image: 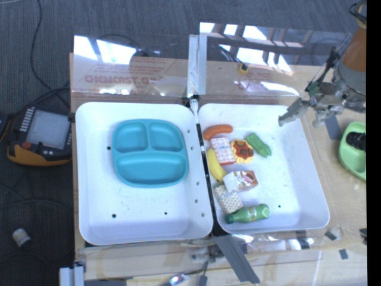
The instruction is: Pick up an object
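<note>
From above, you see two white bins side by side. The left bin (95, 189) holds a blue divided plate (149, 152) with three compartments, lying flat near the bin's middle. The right bin (300, 183) holds a cluster of toy food along its left half: a red sausage (217, 131) at the top, lying nearly crosswise; a yellow banana (215, 164) running top to bottom beside the bin's left wall; a green pickle (259, 144) slanting down to the right; a small pizza piece (242, 151) just beside it; two small cartons (240, 180); and a green bottle (247, 214) lying on its side, long axis almost crosswise, neck toward the left. The gripper (309, 108) hangs over the right bin's upper right corner, apart from the food, its fingers spread with nothing between them.
</note>
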### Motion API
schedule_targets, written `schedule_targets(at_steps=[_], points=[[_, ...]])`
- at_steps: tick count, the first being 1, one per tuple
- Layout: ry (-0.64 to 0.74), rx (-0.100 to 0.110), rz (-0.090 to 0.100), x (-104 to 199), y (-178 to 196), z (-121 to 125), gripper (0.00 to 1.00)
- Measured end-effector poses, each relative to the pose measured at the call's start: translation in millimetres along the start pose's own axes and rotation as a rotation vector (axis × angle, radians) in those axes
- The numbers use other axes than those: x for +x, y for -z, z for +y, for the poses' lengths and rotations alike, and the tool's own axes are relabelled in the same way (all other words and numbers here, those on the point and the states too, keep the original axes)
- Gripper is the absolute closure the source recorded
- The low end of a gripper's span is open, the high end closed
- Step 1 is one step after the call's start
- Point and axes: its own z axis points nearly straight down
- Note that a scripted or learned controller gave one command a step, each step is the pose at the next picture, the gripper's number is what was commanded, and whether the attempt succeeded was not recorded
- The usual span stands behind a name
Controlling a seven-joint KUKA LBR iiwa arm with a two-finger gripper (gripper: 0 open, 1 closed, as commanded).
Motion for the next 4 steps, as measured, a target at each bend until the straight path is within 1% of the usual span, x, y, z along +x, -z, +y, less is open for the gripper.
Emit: schedule_targets(at_steps=[1, 2, 3, 4], points=[[0.193, 0.000, 0.000, 36.5, -150.8, 16.6, 0.00], [0.128, -0.002, -0.003, 49.7, -4.7, 56.7, 0.00], [0.011, 0.000, -0.001, 63.3, -16.5, 68.9, 0.00], [0.115, 0.001, -0.002, 29.7, -92.9, 22.6, 0.00]])
